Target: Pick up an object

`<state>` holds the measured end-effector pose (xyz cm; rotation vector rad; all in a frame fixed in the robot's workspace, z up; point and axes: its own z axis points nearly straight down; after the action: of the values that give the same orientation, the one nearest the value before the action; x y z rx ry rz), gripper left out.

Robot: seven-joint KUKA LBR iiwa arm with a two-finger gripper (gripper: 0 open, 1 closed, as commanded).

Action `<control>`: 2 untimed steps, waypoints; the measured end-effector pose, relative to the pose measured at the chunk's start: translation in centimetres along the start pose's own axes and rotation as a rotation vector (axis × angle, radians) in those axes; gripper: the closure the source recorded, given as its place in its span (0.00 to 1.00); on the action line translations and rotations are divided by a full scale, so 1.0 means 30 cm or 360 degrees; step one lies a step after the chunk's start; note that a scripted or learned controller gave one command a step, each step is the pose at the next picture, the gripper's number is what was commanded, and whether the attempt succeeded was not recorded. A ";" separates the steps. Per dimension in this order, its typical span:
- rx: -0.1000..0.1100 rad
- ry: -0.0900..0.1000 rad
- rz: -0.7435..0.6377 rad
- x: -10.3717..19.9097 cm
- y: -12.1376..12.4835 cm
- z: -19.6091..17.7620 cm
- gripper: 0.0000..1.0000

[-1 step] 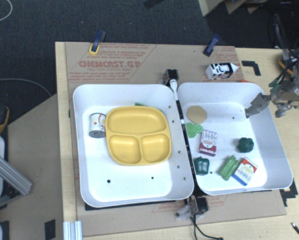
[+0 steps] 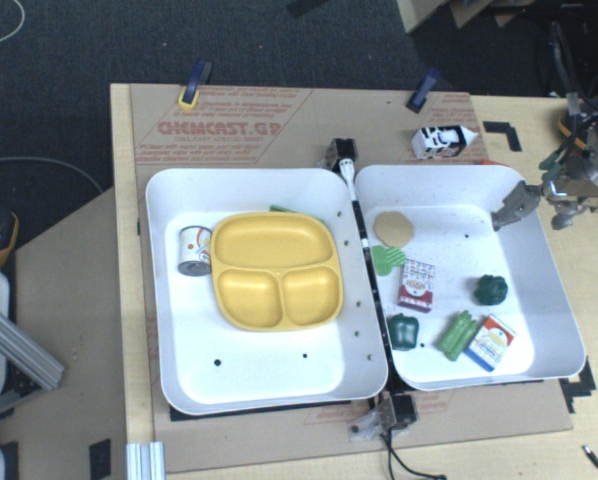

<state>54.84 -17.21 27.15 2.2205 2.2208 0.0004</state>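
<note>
Gripper point(image 2: 519, 206) stood at the far right rim of the right bin point(image 2: 549, 268), its grey fingers spread apart with nothing between them, one finger point(image 2: 512, 206) reaching over the bin's upper right corner. Arm hardware sat just behind it at the right edge of the camera view.

Contents of the right bin, all apart from the gripper:
- dark green round object point(image 2: 491, 289), below the gripper and nearest to it.
- red, white and blue packet point(image 2: 490, 343), further below, lying beside a green oblong piece point(image 2: 457, 334).
- tan disc point(image 2: 393, 230), well to the gripper's left, near the bin's far wall.
- light green piece point(image 2: 387, 260), just under the disc.
- red and white card packet point(image 2: 417, 286), left of and below the gripper.
- dark green pepper point(image 2: 403, 331), at the bin's lower left.

Contents of the left bin point(image 2: 179, 368), well apart from the gripper:
- yellow three-compartment plate point(image 2: 276, 269), central.
- small can point(image 2: 194, 250), touching or just beside the plate's left edge.

Black and white small box point(image 2: 443, 141) lay on the bench board point(image 2: 279, 123), outside the bins, above and left of the gripper.
</note>
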 end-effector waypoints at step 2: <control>0.0012 0.0005 -0.0001 0.020 0.016 0.329 0.00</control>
<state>55.33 -16.62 17.29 2.2254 2.2271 -0.0046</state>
